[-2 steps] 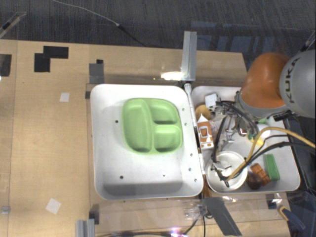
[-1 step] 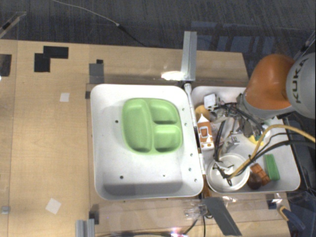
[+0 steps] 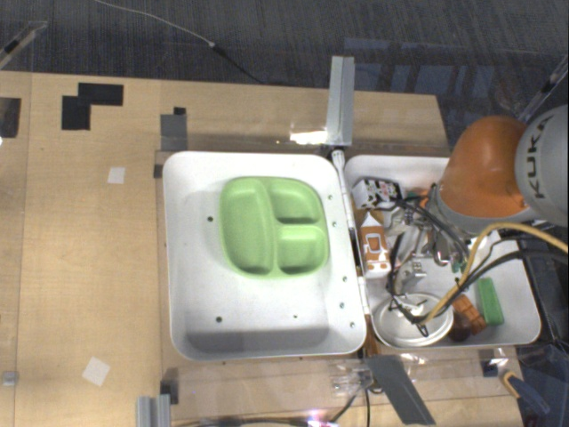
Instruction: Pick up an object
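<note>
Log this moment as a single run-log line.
arm: over right bin | gripper: low among clutter, above metal bowl | green block: untouched | left bin: green divided tray

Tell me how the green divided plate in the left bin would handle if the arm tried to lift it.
The green divided plate looks like moulded plastic, so probably stiff and light. Its broad, low shape probably leaves only the rim for the jaws to grip. Its smooth surface may be slippery, and it sits flat in the left bin, so tipping seems unlikely.
</note>
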`<state>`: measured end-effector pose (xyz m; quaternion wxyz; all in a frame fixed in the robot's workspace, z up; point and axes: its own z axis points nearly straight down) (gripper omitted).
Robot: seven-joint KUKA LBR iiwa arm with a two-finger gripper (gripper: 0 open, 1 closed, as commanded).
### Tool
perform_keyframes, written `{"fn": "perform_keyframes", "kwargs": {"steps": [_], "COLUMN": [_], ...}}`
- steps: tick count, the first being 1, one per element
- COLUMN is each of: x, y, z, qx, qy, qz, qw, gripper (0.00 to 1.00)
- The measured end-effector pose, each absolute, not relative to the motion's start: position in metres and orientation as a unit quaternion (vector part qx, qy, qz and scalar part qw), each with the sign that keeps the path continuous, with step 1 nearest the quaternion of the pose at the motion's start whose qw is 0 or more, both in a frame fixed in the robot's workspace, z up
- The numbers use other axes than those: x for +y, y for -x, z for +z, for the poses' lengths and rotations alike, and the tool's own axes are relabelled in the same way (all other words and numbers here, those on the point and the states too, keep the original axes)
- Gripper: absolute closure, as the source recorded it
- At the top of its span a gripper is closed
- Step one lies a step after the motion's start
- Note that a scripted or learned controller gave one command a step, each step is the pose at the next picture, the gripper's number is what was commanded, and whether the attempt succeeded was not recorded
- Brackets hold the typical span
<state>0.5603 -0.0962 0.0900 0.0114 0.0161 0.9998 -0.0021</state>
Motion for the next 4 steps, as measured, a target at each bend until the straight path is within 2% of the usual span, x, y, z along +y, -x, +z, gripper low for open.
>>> {"fn": "perform_keyframes", "kwargs": {"steps": [1,2,3,4], "x": [-0.104,-0.09,-0.139,-0.129], "y": [-0.549,-0.572,-0.559,-0.546], "z": [0.117,0.095,0.13,0.092], "qx": [0.997,0.997,0.995,0.992], "qy": [-0.077,-0.076,-0.105,-0.125], "qz": [-0.0004,-0.002,-0.0008,-0.0005], "qw": [0.006,0.008,0.006,0.013], "gripper": [0.0,0.0,0.0,0.0]}}
